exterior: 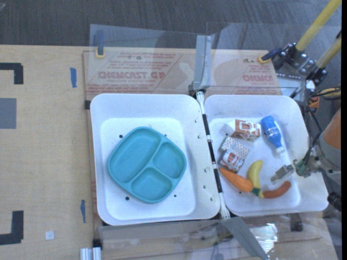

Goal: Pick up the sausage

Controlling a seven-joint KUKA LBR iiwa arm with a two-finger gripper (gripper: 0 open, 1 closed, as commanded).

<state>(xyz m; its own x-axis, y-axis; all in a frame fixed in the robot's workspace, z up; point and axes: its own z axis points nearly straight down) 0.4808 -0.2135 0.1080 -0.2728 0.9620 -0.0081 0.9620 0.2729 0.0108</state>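
The sausage (277, 190), short and reddish-brown, lies near the front right of the right bin (309, 199). Its left end touches the green tip of a carrot (237, 180). My gripper (286, 171) hangs just above and slightly behind the sausage, reaching in from the right edge of the bin. The gripper is small and partly blurred against the white floor. Nothing shows as held in it.
In the right bin a banana (255, 172) lies left of the gripper, with two small cartons (234, 154) (246, 129) and a blue bottle (272, 133) farther back. A teal divided plate (146, 164) lies in the left bin (103, 145).
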